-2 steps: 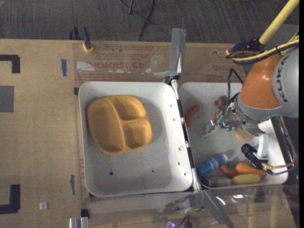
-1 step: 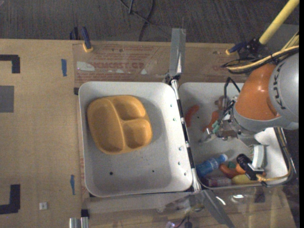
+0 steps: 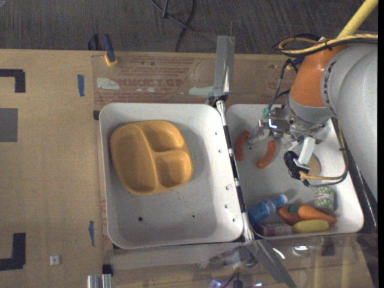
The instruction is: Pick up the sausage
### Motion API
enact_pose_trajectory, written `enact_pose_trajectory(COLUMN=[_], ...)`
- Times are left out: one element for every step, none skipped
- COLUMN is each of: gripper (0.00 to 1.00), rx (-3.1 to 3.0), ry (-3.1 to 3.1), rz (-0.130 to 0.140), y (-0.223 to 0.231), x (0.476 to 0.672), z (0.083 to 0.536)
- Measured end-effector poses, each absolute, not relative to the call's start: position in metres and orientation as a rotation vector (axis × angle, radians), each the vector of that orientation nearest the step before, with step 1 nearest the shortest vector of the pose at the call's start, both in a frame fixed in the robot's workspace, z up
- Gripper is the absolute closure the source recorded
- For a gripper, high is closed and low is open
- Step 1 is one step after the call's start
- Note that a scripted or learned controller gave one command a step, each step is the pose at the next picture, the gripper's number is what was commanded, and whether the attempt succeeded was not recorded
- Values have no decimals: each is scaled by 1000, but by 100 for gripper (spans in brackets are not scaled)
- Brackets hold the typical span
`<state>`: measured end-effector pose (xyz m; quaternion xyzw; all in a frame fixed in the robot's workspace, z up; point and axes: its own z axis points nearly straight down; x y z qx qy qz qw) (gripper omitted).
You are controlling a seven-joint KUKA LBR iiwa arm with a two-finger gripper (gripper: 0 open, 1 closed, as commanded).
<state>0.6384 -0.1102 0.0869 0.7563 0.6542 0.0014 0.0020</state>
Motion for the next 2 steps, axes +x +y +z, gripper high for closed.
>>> enact_pose_trajectory(gripper=[100,100], rx=[2367,1953], ry=[2055,2458], rz=[8,3], y=[-108,-30], x=[640,641], z=[99,203])
